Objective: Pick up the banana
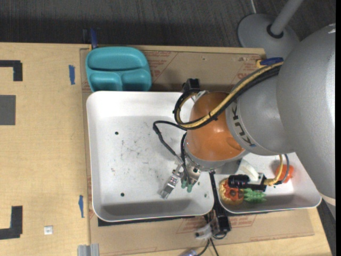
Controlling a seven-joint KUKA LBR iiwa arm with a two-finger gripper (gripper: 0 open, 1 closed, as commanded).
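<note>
A: What am I looking at on my arm [298, 100]?

B: Big smooth grey link, rounded. Orange band [213, 129] above the wrist, glossy, dome-shaped.

A: I see cabling.

B: Yes. A yellow and black cable bundle [240, 92] curves across the band, and a thin black lead [165, 137] loops off beside it. Gripper [178, 184] is small, silver metal, with green bits on it.

Robot lab bench — big grey arm [298, 95] reaching in over two white bins [106, 196], cardboard sheet [42, 143] lying underneath, blue tape marks [72, 74] showing, cables [213, 111] trailing — test setup, not a home.
</note>
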